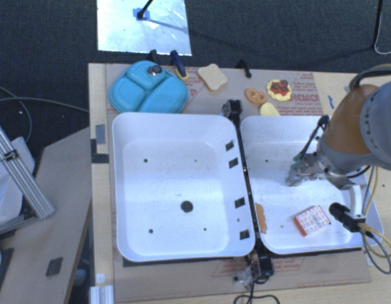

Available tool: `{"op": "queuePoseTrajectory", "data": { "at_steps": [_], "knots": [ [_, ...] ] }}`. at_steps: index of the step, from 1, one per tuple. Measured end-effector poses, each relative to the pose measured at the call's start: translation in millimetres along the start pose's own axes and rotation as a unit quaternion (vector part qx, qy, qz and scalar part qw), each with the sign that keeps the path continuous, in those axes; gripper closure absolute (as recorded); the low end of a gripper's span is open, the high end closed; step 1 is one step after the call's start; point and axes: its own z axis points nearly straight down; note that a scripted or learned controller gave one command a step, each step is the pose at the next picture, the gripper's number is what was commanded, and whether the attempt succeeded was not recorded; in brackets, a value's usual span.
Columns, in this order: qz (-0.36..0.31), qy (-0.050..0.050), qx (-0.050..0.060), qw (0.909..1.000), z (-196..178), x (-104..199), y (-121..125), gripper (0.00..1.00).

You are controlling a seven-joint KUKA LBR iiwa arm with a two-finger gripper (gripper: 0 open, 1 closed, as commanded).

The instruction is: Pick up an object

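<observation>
Honestly the gripper (297, 173) is just hovering low over the right bin (278, 132) middle, can't tell its grip state, so next it needs to shift toward the red-and-white packet (311, 220) by the front-right corner.

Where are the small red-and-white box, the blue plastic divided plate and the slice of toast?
Small red-and-white box (311, 220): camera view, top face.
Blue plastic divided plate (148, 88): camera view, centre divider.
Slice of toast (212, 76): camera view, middle of slice.

Blue divided plate (148, 87), toast slice (212, 76) and pretzel (255, 95) lie behind the bins.
</observation>
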Motion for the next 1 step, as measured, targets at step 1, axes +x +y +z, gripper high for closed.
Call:
{"op": "queuePoseTrajectory", "data": {
  "at_steps": [1],
  "knots": [
    [0.0,0.002,0.001,1.0,-61.7,53.4,31.0,1.0]
  ]
}}
